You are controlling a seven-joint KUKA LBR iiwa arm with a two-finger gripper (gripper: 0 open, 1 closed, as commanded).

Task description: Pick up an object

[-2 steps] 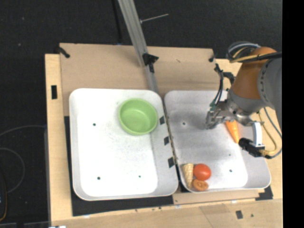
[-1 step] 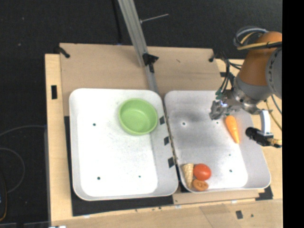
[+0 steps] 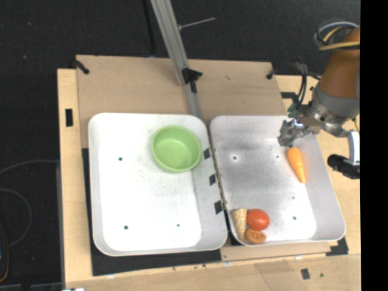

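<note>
**Over the right bin, arm hanging by the carrot**

Over at the right bin's (image 3: 315,223) upper right corner, the gripper (image 3: 290,133) is hanging just above the top end of an orange carrot (image 3: 296,163). From this angle the thing is just a small grey lump, so honestly I can't tell how it's set or whether it's got a grip on anything. The carrot is lying flat on the bin floor near the right wall, tip pointing down toward the front edge, and it looks like it's resting there on its own.

Down in the front left corner of that same bin, a red tomato (image 3: 258,218) is sitting bunched up with a pale beige wedge-shaped piece (image 3: 240,220) and a small orange-brown bit (image 3: 256,236), all touching or nearly so.

Next door, the left bin (image 3: 109,223) is holding a green bowl (image 3: 176,149), upright, near its upper right area.
</note>
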